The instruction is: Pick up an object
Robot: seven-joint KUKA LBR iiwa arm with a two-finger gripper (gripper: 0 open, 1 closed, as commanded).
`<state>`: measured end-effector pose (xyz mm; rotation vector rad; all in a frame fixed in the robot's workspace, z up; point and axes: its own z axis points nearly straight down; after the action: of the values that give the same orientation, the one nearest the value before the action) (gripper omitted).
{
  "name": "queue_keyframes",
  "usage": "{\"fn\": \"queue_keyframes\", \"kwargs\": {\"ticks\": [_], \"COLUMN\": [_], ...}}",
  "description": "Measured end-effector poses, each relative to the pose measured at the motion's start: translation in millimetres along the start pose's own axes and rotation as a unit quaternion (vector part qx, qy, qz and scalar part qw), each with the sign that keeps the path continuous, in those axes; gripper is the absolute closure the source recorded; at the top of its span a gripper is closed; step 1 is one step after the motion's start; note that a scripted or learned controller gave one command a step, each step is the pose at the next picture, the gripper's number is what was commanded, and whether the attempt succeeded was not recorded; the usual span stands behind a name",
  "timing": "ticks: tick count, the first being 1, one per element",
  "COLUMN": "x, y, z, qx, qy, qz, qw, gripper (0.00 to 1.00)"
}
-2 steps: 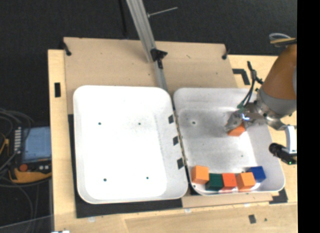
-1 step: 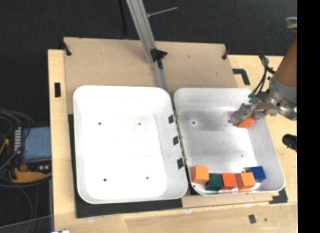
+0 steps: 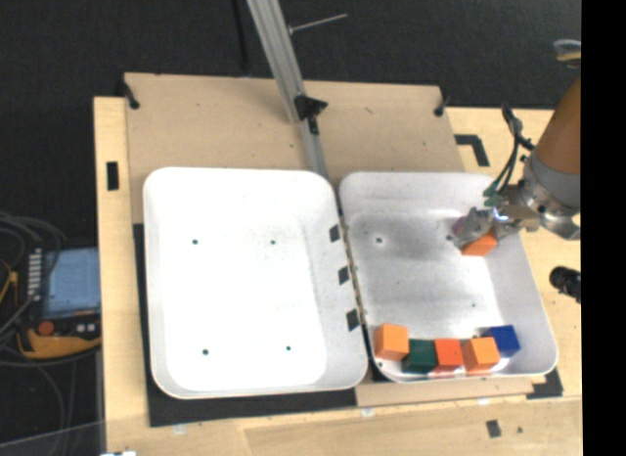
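Nearest, along the front wall of the right bin: a row of small blocks, touching or nearly so. From the left, an orange block, a dark green block, a second orange block, a third orange block, and a blue block at the row's right end.

Beside it to the left, the left bin, white like its twin, set edge to edge with it on the pale wooden bench.

Farther back, over the right bin's rear right part: the pincer, reaching in from the right on the grey arm with its orange band. Closed narrowly about a small orange piece, seen between and just below the fingertips, well apart from the front row.

Farthest, a slanted grey metal post rising from the bench's back edge.
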<state>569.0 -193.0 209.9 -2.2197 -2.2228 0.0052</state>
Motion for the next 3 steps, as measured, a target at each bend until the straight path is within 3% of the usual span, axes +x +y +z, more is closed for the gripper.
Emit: {"fn": "queue_keyframes", "kwargs": {"ticks": [3], "x": [139.0], "y": [-30.8], "z": [7.2], "qx": [0.0], "qy": [0.002], "qz": [-0.002], "qw": [1.0], "gripper": [1.0]}}
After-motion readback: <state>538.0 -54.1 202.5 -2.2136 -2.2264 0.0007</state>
